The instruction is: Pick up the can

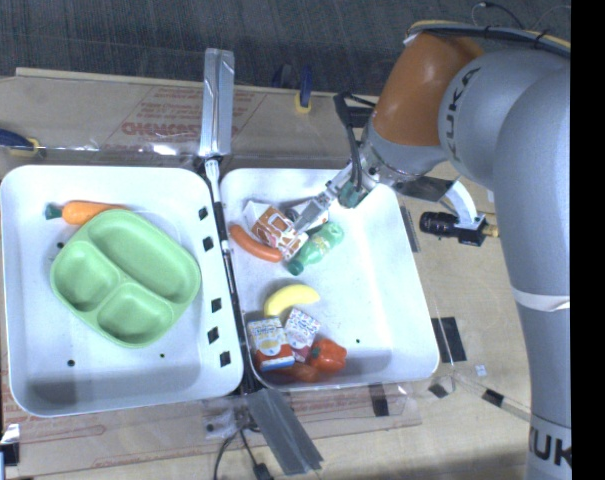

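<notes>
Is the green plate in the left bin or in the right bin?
In the left bin: the green plate lies there, beside a carrot.

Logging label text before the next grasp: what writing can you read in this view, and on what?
"KU", partial, on the arm base.
Red print on the cardboard sheet: too blurred to read.
Printed labels on the small carton and small box: too small to read.
</notes>
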Controlling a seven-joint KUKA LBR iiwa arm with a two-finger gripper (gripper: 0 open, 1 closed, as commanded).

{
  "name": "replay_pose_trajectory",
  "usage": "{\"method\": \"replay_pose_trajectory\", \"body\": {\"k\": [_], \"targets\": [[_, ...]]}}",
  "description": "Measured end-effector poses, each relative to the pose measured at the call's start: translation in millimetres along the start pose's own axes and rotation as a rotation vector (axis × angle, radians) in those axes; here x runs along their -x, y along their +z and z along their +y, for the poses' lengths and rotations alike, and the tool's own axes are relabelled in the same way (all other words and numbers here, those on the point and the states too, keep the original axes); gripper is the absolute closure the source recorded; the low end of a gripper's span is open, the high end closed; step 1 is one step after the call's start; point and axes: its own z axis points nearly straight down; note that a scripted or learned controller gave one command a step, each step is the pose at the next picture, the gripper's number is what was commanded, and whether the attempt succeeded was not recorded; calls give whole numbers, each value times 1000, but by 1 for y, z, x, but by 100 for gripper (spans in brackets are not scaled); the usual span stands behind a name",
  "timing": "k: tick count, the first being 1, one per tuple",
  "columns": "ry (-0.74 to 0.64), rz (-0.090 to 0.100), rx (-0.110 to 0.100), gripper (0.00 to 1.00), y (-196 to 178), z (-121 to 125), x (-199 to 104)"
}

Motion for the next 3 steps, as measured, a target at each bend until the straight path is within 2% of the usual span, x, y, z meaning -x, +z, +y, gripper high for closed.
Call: {"method": "replay_pose_trajectory", "body": {"k": [1,2,3], "targets": [[-714,4,-2,0,-18,15,-60],[-713,4,-2,0,-18,15,-60],[-698,3,-1,0,83,39,-19]]}}
